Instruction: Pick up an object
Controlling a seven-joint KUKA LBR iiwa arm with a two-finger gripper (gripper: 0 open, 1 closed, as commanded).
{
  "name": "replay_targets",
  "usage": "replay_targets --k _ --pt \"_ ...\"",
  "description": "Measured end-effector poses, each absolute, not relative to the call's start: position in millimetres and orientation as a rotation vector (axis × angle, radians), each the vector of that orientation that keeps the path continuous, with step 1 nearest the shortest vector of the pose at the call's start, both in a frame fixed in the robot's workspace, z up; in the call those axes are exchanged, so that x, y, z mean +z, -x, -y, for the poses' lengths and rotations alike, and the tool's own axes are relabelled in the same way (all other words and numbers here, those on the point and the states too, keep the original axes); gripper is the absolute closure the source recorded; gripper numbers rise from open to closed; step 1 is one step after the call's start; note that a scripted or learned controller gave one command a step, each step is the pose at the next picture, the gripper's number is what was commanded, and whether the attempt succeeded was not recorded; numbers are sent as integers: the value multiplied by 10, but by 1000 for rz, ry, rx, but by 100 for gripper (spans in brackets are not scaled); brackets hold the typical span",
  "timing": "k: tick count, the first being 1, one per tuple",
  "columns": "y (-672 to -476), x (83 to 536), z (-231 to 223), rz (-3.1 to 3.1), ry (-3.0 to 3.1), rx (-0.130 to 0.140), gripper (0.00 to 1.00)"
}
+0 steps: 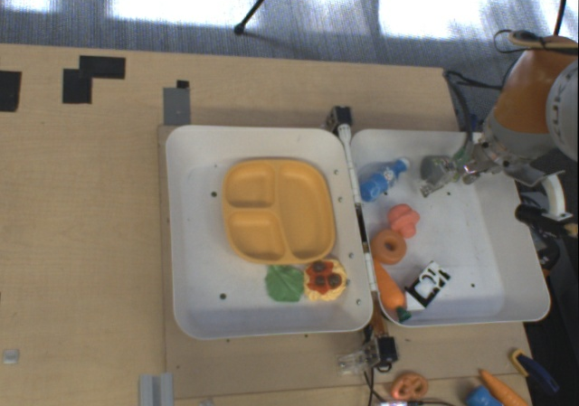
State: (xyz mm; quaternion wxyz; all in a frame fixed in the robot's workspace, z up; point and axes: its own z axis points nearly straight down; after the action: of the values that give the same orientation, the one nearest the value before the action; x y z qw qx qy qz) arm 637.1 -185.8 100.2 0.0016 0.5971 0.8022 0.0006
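Gripper (436, 174) hovers over right bin (488, 255) near its rear edge; whether clenched or released, cannot tell. Blue bottle (382, 180) lies just beside, toward rear-left corner. Probably light, rigid, slippery; grasp across its body.

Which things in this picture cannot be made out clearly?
- Gripper, camera view: too small and blurred to tell its finger state.
- Carrot: its lower end is hidden by the right bin's wall.
- Blue and orange items on the bench: cut off by the bottom edge.
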Motion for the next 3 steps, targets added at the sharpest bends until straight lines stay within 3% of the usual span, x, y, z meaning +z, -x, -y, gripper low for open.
replay_targets --k 1,3 --pt "-6702 1341 2058 -2779 -1451 2 0" --pt "-5915 1310 2057 -3031 -810 1 0"
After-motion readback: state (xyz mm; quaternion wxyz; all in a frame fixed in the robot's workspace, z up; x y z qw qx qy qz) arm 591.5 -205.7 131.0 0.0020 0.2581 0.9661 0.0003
